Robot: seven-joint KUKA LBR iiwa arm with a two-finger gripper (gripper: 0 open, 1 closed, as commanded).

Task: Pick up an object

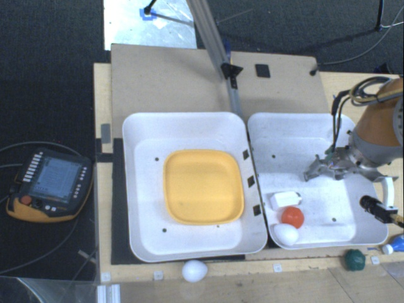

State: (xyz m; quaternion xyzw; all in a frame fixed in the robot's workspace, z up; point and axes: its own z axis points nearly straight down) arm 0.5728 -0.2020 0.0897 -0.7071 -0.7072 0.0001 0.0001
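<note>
On the bench, from left to right:
Teach pendant (49, 185): on the floor, well clear of the bins.
Left bin (142, 137): holds a yellow plate (204, 185), lying flat.
White egg (194, 271): outside the bins, just below the left bin's front rim.
Right bin (297, 131): a white block (285, 199), an orange ball (292, 217) and a white ball (286, 234) cluster in its front-left corner, touching or nearly so.
Gripper (320, 169): over the right bin's middle; fingers look spread, nothing between them.
Key relation: the cluster lies left of and in front of the fingertips; the white block is nearest, its long axis roughly left-right.
Judgement: the next move needs a short shift down-left.
</note>
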